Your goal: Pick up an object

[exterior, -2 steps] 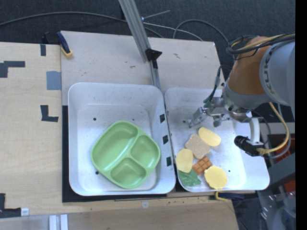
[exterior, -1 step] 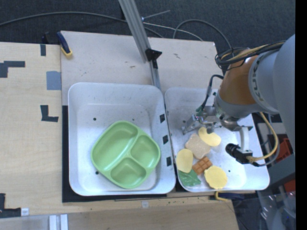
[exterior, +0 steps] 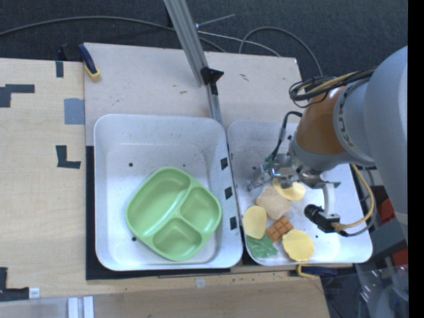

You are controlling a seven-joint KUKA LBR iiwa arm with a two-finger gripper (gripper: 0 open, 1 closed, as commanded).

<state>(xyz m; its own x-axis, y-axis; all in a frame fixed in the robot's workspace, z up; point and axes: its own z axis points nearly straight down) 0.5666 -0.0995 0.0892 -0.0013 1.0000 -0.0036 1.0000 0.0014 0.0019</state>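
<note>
My gripper (exterior: 267, 175) hangs low in the right bin (exterior: 248, 144), near its left side. Just below it lies a beige bread-like piece (exterior: 273, 203), with a small yellow piece (exterior: 290, 191) beside the wrist. Further toward the front sit a yellow oval piece (exterior: 254, 221), a brown waffle piece (exterior: 279, 228), a round yellow piece (exterior: 298, 244) and a green leafy piece (exterior: 263, 246). Nothing shows as lifted off the bin floor.
The left bin (exterior: 112, 177) holds a green divided plate (exterior: 174, 212). A grey metal pole (exterior: 189, 35) slants in from the top to the wall between the bins. The arm and its cables (exterior: 344, 128) cover the right bin's far right.
</note>
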